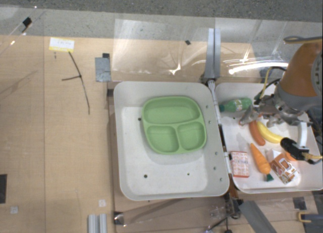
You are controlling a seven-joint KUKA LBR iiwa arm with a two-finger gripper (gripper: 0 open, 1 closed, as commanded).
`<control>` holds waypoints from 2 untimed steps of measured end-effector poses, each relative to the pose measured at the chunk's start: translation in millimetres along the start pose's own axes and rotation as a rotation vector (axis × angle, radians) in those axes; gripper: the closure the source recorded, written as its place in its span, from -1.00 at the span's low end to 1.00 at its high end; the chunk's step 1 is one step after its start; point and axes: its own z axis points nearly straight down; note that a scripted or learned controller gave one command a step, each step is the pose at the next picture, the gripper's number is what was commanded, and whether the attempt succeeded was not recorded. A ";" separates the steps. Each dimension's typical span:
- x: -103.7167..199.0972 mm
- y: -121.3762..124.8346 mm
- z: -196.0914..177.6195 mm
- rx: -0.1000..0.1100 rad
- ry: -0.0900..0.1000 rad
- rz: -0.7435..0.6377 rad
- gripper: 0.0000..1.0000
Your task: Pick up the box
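The box (239,164) lies in the right bin's (308,185) lower-left corner, down-left of the gripper (270,115) and apart from it; the gripper's state cannot be told.

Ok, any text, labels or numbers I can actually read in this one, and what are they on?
No text is legible at this size.
Yellow label on the bench: faint print, too small to read.
White box in the right bin: red print, blurred.
Brown box in the right bin: printed patches, blurred.
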 end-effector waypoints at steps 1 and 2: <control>19.2 70.9 24.1 0.009 -0.004 -0.194 -1.00; 16.6 71.0 13.0 0.010 -0.008 -0.195 1.00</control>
